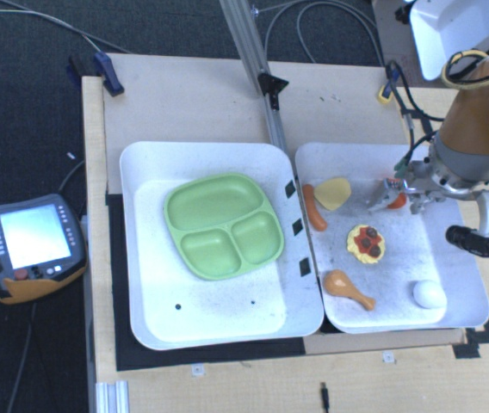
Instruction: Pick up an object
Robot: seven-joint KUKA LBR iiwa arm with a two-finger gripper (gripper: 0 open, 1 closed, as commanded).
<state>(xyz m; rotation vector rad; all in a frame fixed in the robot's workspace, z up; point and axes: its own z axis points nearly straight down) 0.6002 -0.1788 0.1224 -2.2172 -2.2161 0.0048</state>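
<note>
My gripper (396, 198) is low over the back of the right bin (468, 269), with the arm reaching in from the right. Its fingers stand apart, one on each side of a small orange-red piece (398, 202) that they do not close on. Left of it lies a yellow wedge (334, 193), and beside that a red-orange sausage (314, 207). A small round pizza (366, 243) lies in the middle of the bin. A tan drumstick (348, 288) and a white egg (429, 294) rest near the front edge.
The left bin (154, 308) holds a green divided plate (225, 224). A grey metal post (249, 41) slants up from between the bins at the back. A teach pendant (29, 243) lies off the bench to the left.
</note>
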